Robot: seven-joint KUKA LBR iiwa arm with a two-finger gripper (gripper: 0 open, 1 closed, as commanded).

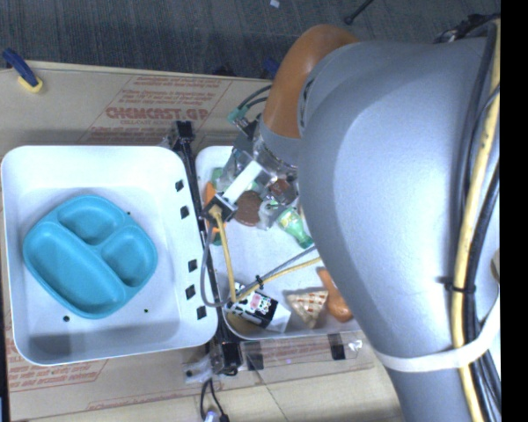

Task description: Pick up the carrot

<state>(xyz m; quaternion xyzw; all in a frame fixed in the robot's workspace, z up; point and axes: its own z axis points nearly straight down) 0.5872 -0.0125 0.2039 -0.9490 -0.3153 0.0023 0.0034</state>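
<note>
The carrot [335,298] looks like the orange elongated piece near the front of the right bin [213,159], partly covered by the grey arm. My gripper [249,192] hangs over the back left part of that bin, well behind and to the left of the carrot. Just under the gripper lies a brown round piece [247,207]. The arm's bulk hides most of the right bin.
A blue divided plate [88,253] lies in the left bin [35,341]. In the right bin, a green item [293,226] sits beside the gripper and a tan wedge-shaped piece [306,305] lies left of the carrot. A small orange bit [209,192] rests at the bin's left wall.
</note>
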